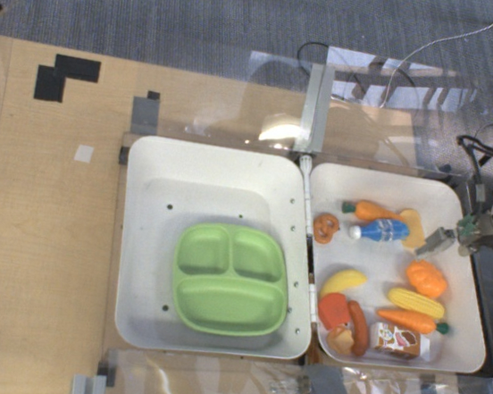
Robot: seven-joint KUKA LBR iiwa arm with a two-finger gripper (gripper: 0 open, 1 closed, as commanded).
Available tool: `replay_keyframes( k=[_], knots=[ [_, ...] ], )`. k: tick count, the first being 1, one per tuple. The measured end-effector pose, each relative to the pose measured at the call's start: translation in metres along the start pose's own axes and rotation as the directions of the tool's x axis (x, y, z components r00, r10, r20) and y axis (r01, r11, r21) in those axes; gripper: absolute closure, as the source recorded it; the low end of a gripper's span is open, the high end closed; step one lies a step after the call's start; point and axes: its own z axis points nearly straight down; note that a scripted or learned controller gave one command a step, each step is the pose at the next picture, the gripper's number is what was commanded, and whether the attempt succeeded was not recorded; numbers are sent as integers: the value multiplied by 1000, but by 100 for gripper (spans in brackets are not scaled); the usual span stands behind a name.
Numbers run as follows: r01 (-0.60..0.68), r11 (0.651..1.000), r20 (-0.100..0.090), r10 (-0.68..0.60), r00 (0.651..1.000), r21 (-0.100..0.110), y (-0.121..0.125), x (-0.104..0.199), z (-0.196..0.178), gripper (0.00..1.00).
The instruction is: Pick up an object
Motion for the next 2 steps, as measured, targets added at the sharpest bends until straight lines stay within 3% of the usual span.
replay_keyframes(
  k=[1, 2],
  knots=[
    [128, 992, 4, -128, 992, -6, 76, -5, 104, 0],
    [129, 991, 10, -129, 992, -17, 80, -5, 89, 100]
  ],
)
